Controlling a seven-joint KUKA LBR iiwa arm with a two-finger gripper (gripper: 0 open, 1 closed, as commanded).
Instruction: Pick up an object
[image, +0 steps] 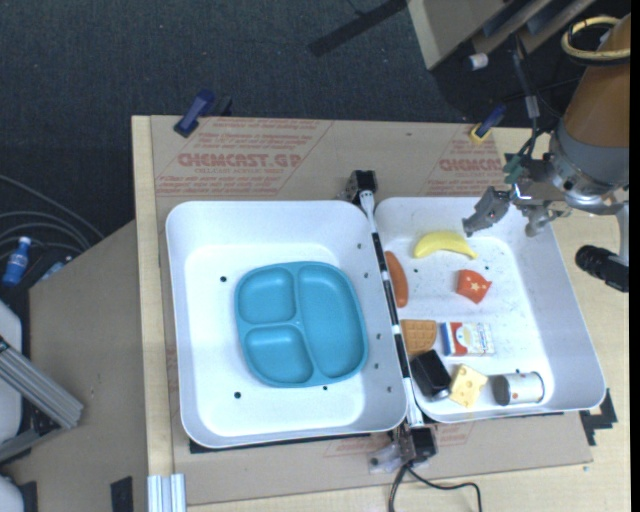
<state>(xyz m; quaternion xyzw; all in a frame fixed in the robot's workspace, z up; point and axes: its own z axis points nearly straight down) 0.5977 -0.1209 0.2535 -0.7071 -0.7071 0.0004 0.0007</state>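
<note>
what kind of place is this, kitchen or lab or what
Most likely a robotics lab bench, not a kitchen. Two white bins are clamped side by side on a plywood board, the food looks like toy pieces, such as a banana, and loose cables run over the carpet.

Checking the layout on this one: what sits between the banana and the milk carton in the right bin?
In the camera view, a red strawberry-like piece lies between the banana and the milk carton.

Dark blue-grey carpet floor (150, 55) all around. The bench is a pale brown board with red print (260, 155). Grey cables (35, 215) trail off left.
</note>
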